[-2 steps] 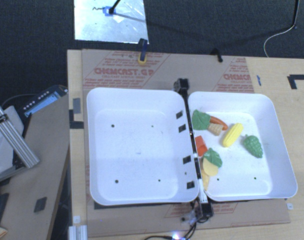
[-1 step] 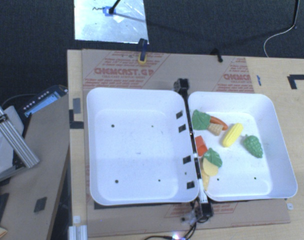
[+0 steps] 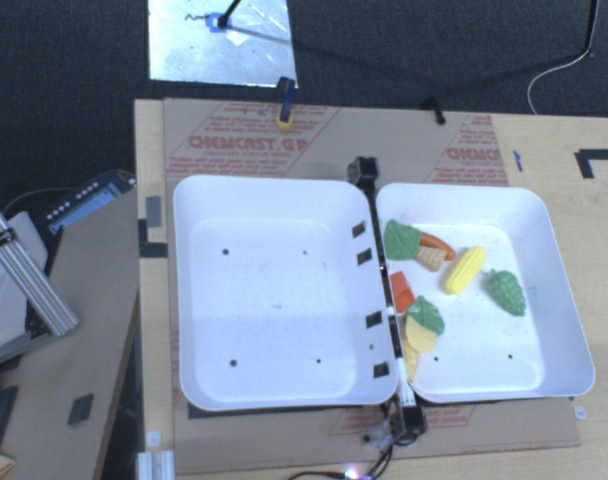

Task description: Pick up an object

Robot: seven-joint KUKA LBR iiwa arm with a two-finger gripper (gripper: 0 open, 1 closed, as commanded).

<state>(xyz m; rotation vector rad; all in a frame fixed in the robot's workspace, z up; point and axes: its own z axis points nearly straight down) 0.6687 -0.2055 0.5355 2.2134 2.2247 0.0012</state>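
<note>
Step in hand: the very start, no toy lifted yet, all candidates lying loose in the shallow white right-hand bin point(image 3: 559, 268); the matching white left-hand bin point(image 3: 199, 268) has only its bare floor to offer. Task's thing could be any of 5 or so plastic toy foods: the yellow corn cob point(image 3: 464, 269) sits near the middle of the right bin, tilted, with clear floor on its right; the bumpy green leafy toy point(image 3: 506, 292) lies just beside it, apart from the rest; the green-topped orange carrot point(image 3: 422, 245) touches or nearly touches the corn's upper end. Against the bins' shared wall sit a red-orange piece point(image 3: 402, 290) and a green-and-yellow piece point(image 3: 422, 326), crowded together. How the gripper stands: cannot tell. Judgement: the next move calls for coming down over 1 isolated toy, corn or bumpy green piece being the easiest, jaws set across its narrow side; the 2 pieces by the wall look hard, as the wall leaves little room. Hard to make out: what the wall-side toys actually are, whether they overlap, and whether carrot and corn truly touch. The brown printed cardboard sheet point(image 3: 244, 133) under the bins is partly covered.
</note>
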